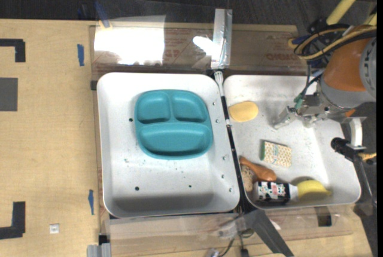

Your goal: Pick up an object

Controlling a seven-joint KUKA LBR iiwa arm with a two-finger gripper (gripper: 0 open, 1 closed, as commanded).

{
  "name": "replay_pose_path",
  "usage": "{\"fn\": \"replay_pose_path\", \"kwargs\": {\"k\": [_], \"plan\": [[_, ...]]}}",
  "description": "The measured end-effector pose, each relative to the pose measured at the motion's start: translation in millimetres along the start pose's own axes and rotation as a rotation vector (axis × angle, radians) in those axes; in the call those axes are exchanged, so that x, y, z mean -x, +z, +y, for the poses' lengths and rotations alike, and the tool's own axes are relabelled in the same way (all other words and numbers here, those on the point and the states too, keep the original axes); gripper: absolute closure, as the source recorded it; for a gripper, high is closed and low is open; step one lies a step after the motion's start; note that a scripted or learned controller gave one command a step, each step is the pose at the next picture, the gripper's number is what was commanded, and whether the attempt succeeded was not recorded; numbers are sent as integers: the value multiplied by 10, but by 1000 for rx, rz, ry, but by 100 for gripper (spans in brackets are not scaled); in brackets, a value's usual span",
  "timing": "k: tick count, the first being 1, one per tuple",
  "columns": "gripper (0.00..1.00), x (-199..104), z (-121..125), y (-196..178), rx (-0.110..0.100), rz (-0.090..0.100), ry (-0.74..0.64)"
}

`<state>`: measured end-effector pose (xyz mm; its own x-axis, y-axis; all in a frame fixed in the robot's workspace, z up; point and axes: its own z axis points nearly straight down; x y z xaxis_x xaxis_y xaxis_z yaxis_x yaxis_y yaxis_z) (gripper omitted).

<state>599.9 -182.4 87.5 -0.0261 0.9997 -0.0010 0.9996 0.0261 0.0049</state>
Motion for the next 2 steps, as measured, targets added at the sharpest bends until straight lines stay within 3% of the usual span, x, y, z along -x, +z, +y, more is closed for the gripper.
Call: {"fn": "replay_pose_path", "kwargs": {"k": [1,2], "plan": [[0,-336,537,17,-1,2,-70],[0,-148,-601,-73,-4,0,-64]]}}
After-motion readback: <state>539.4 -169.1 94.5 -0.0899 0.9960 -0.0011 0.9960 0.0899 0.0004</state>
